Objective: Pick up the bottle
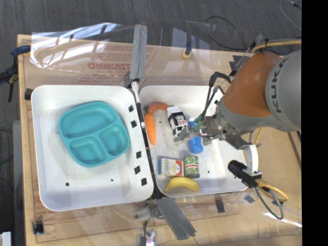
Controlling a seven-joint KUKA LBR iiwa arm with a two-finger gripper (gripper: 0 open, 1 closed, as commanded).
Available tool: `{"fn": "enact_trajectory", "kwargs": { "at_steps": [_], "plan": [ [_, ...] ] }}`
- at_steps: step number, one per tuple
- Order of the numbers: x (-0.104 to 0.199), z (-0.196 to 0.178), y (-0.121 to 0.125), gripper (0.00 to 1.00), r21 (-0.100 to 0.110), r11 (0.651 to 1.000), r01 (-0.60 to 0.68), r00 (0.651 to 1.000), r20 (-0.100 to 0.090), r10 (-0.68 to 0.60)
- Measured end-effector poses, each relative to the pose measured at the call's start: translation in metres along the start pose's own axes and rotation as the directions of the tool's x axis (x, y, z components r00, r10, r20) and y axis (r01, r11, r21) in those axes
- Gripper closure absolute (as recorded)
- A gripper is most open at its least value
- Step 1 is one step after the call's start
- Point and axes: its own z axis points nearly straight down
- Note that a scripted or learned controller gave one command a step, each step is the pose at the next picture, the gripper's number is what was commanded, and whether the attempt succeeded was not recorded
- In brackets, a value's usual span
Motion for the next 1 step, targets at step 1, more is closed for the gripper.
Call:
{"fn": "enact_trajectory", "kwargs": {
  "at_steps": [1],
  "plan": [
    [-0.0398,0.1242,0.1016,0.0,0.0,0.966,-0.258,0.966,0.0,0.258]
  ]
}}
